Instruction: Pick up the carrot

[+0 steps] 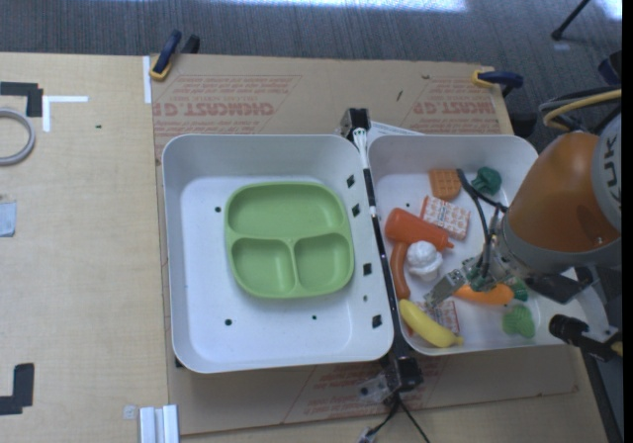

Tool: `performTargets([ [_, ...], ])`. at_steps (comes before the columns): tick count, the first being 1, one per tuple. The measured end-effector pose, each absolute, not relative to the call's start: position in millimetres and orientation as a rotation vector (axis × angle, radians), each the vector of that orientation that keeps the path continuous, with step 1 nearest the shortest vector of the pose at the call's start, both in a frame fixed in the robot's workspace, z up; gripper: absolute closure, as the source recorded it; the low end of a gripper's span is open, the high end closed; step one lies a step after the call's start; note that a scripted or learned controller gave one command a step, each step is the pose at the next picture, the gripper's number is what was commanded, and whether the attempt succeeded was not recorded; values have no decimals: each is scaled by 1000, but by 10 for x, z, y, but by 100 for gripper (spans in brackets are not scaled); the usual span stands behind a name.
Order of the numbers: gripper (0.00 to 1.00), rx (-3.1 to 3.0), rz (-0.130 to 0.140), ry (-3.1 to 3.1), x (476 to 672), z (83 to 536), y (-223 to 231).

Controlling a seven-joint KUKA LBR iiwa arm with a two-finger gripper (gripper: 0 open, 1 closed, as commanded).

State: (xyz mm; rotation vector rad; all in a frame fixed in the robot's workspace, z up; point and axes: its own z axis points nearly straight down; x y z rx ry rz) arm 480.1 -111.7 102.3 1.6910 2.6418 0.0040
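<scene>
The carrot point(489, 296) is a small orange tapered piece lying near the front right of the right bin point(401, 156), with its tip pointing left. My gripper point(473, 279) hangs from the grey wrist under the orange band and is low over the carrot's upper edge, seemingly touching it. The arm's body hides the gripper's upper part and the bin's right side.
A green broccoli point(518, 320) lies just right of the carrot. A yellow banana point(428, 324), a white bulb point(424, 256), a red-orange piece point(417, 227), a pink wafer pack point(446, 217), a waffle point(445, 183) and a teal item point(487, 178) crowd the right bin. The left bin point(198, 233) holds a green divided plate point(291, 238).
</scene>
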Motion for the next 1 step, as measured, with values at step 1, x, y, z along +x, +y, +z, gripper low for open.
performTargets([
  [1, 100, 1694, 6, 2637, 4814, 1120, -1119],
])
